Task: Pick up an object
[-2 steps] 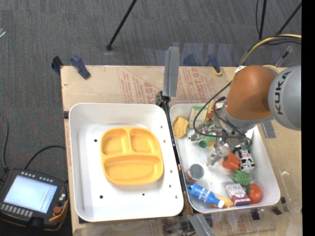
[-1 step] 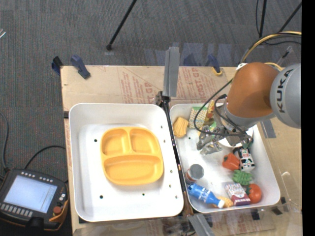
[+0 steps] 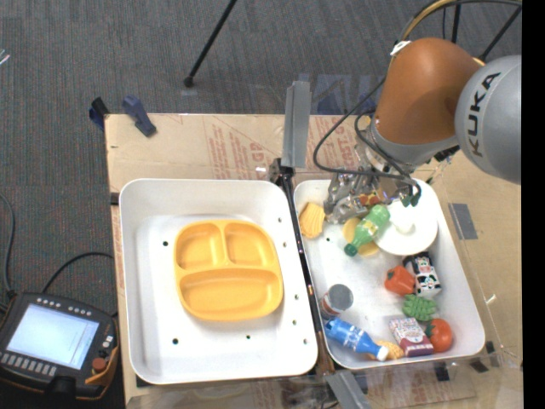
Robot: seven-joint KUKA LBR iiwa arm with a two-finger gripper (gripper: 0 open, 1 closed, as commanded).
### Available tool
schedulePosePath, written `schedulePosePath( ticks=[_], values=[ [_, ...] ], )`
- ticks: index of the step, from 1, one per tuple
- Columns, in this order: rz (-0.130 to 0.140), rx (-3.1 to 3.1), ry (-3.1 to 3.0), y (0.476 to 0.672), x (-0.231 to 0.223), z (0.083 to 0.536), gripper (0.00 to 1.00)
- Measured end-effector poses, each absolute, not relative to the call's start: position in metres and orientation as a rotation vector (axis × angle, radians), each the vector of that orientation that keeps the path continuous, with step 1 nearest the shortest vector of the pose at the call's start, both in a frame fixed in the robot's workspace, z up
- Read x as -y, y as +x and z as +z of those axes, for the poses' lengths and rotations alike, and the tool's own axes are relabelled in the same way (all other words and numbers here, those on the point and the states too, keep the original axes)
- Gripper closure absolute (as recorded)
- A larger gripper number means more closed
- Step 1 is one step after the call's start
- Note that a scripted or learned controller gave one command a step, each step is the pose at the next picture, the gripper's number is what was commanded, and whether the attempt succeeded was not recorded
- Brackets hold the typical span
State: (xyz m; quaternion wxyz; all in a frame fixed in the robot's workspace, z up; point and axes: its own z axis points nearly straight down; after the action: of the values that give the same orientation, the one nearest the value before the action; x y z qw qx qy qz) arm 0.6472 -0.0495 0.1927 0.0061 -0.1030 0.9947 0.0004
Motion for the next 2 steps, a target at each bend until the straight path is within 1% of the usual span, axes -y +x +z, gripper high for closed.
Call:
schedulePosePath(
  ticks=[1,2],
  values=[
    [0.002,-3.105,-0.428,0.646,0.020,0.225,1.00],
    [0.004,-3.120,-0.391,0.591,0.020,0.193,1.00]
  ],
)
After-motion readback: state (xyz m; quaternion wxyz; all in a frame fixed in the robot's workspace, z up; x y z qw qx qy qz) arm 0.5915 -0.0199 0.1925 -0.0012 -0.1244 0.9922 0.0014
